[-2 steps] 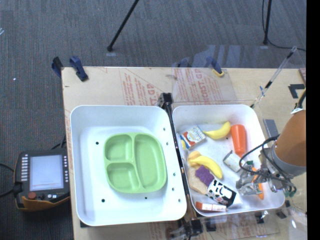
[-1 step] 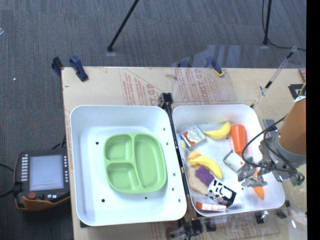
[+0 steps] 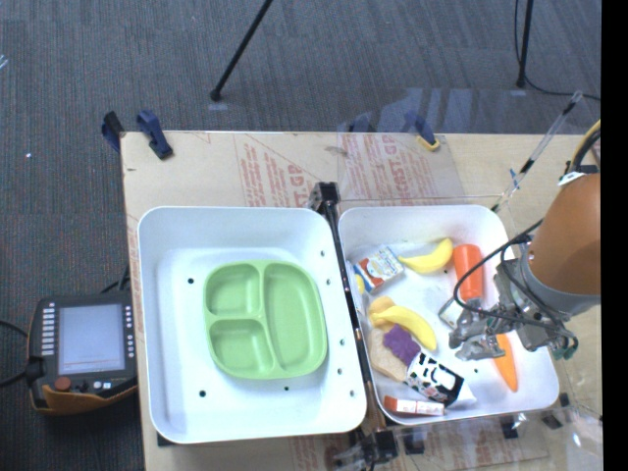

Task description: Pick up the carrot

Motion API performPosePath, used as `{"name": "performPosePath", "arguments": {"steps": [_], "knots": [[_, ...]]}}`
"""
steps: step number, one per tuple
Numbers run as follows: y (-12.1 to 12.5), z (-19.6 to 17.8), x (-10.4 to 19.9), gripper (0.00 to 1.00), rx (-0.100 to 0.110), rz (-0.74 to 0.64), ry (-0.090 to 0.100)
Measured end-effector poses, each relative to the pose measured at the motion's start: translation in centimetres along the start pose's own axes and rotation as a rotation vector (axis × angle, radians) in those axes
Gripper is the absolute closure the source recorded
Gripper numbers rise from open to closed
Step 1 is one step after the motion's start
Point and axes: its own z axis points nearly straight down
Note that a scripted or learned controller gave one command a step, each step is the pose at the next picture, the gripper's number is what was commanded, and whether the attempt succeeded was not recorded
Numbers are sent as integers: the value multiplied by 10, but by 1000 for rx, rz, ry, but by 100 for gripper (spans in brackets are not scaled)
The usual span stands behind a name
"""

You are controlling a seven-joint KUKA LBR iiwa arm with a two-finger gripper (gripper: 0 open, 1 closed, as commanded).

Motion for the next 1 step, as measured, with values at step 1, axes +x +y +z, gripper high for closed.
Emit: {"name": "performPosePath", "arguments": {"steps": [1], "knots": [[0,1,1,0,0,2,3]]}}
